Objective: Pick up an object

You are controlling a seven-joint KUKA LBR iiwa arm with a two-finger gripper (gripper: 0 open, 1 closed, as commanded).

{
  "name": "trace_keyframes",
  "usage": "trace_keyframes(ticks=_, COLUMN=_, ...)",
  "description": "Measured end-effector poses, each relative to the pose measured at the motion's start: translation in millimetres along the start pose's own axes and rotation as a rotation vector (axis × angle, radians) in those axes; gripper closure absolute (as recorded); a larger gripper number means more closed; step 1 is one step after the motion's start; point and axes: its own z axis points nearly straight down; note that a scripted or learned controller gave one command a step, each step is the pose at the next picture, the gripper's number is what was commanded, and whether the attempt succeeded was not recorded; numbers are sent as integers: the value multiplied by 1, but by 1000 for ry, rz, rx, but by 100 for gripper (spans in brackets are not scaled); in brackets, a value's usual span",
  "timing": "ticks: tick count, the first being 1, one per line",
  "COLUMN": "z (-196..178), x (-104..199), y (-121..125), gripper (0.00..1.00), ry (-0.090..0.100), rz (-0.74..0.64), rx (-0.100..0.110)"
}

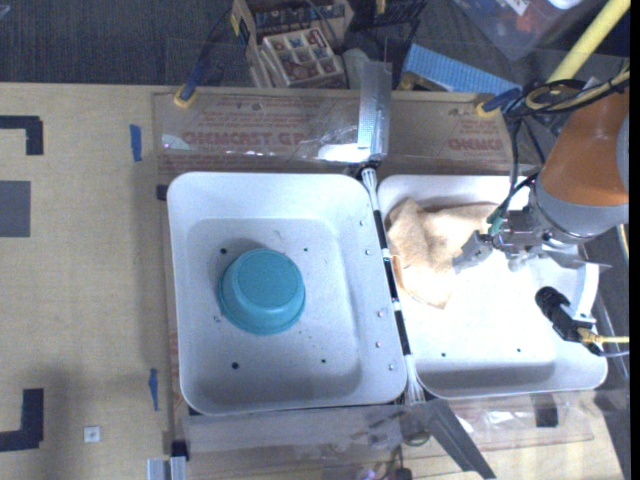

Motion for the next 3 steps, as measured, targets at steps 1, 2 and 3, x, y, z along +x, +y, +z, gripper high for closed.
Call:
trace_keyframes(ticks=1, z=47, x=16, y=69, gripper=0, ry=-1, rz=-51, rx=-3)
trace_keyframes(ticks=2, z=69, x=24, y=102, gripper=0, ry=-4, rz=-112, rx=-8)
trace_keyframes(ticks=3, z=57, x=23, y=104, gripper=100, ry=-4, rz=-112, rx=-14)
